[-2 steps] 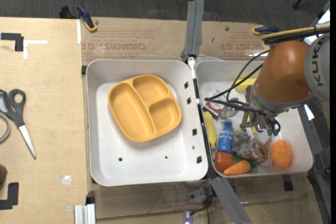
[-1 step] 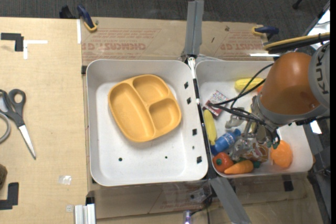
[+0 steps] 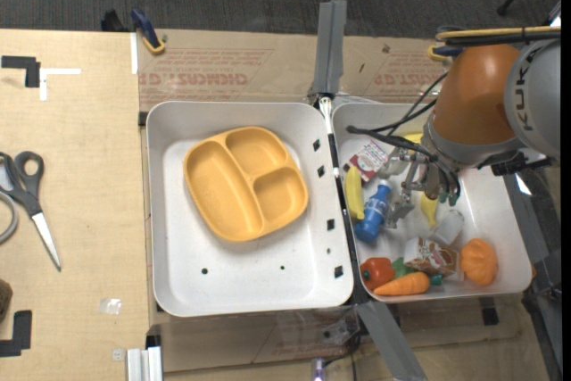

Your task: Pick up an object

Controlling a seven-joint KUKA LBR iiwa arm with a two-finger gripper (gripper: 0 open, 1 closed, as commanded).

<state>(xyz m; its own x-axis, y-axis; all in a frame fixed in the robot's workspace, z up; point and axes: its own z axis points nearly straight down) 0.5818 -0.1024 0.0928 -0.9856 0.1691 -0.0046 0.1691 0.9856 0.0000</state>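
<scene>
The hand (image 3: 426, 187) hangs low in the right bin (image 3: 500, 281); whether it is open or grips anything, I cannot tell. A blue bottle (image 3: 374, 211) lies just left of it, a banana (image 3: 353, 193) beyond.

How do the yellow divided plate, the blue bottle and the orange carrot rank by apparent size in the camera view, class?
Largest to smallest:
1. Yellow divided plastic plate
2. Blue plastic bottle and orange toy carrot: these look alike in size, so unranked.
</scene>
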